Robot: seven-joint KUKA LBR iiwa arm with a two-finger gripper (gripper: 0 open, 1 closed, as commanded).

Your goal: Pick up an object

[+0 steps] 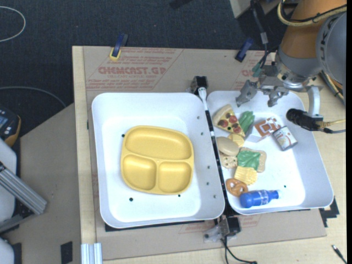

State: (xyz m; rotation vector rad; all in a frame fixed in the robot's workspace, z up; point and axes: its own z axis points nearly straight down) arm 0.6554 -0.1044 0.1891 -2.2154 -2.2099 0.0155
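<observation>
The jaws [260, 94] hang apart over the far rim of the right bin [316, 172], with nothing between them; two grey fingers [245, 94] splay down from the wrist, which carries an orange band on the arm [309, 15] entering from the two o'clock corner. Just at five o'clock from the jaws lies a small silver can [284, 138], touching a brown-and-white square cracker [268, 126]. At seven o'clock from the jaws sits a pizza slice [226, 118] beside a green leafy piece [247, 121]. Further down the bin, toward six o'clock, a tan bread roll [226, 145] rests near a second green piece [249, 158], a yellow corn piece [245, 175], a pretzel [236, 187], and, nearest the bin's near rim, a blue bottle [258, 198] lying on its side. Out at nine o'clock, the left bin [107, 147] holds a yellow divided tray [157, 159]. Both bins rest on the cardboard-topped table [165, 70].
</observation>
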